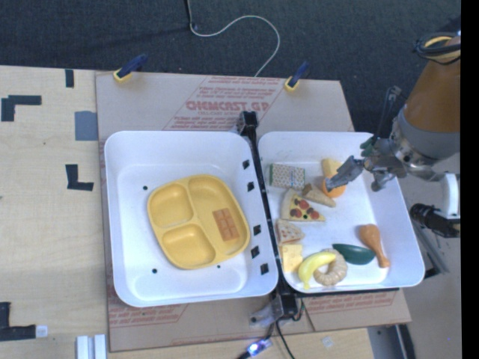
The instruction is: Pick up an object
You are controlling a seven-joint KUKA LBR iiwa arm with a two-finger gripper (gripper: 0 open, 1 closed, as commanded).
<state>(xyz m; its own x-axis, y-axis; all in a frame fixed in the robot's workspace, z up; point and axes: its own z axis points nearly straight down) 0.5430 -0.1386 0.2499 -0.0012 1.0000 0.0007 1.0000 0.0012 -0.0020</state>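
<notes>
Inside the right bin [389, 223], a group of toy food items is seen. An orange piece [336, 190] lies near the bin's upper middle, and the gripper [346, 173] is placed just over it; whether the two grey fingers are open or closed cannot be told, and nothing is seen to be clearly held between them. Beside the orange piece a pizza slice [302, 209] is laid, with a pale patterned square [287, 176] above it. Lower in the bin a cracker [289, 232], a cheese block [291, 257], a banana [314, 265], a doughnut [331, 273], a dark green vegetable [354, 253] and a chicken leg [373, 242] are found.

The left bin [127, 200] is occupied by a yellow divided tray [183, 223], on which a small brown waffle-like piece [226, 224] is placed.

Both bins are supported by a cardboard sheet [224, 107] with red print, fixed at its far edge by two blue and yellow clamps [130, 66]. A light wooden bench [45, 230] with dark markings is seen at the left. Dark carpet [97, 13] is seen behind, crossed by a white cable [247, 22].
</notes>
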